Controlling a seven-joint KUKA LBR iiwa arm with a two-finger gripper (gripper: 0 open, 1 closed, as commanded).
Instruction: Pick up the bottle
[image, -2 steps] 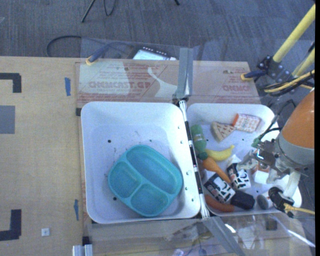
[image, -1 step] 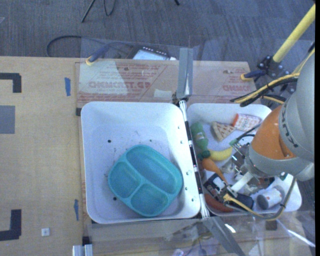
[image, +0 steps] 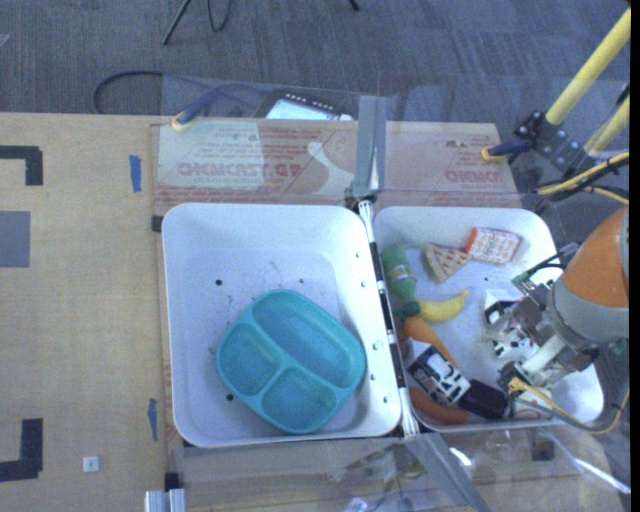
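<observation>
Probably a lab: robot bench (image: 70, 300), 2 bins (image: 190, 330).

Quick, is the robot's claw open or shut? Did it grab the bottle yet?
Gripper: cannot be told.
The green bottle lies apart from it in the right bin.

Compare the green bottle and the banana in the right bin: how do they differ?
The green bottle lies along the bin's left wall, pointing up-down in view; the banana lies crosswise, nearer the middle. The bottle is green and straight, the banana yellow and curved. Both lie flat in the right bin, untouched.
</observation>
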